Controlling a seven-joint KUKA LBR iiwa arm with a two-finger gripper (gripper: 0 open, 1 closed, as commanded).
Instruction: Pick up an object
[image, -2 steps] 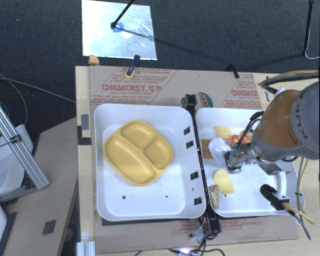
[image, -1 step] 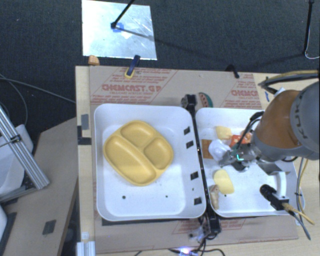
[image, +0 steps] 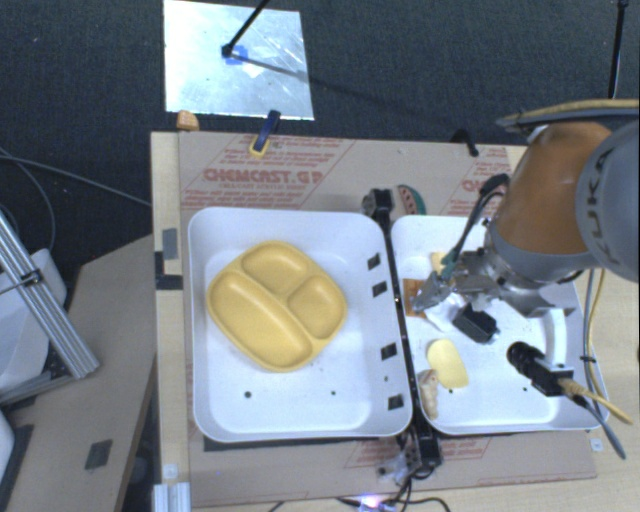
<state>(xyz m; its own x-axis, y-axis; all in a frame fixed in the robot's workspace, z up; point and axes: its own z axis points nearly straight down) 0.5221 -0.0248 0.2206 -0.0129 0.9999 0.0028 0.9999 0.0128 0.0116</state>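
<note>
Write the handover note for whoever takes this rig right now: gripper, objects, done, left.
Gripper: low over the left part of the right bin, near the divider. No object can be seen in its grip.
Objects: the yellow divided plate lies in the left bin. The pale yellow oval piece and the small beige piece lie in the right bin, on the near side of the gripper.
Done: arm is positioned over the right bin, and nothing is visibly lifted.
Left: grasp one object and raise it clear of the bin.
</note>
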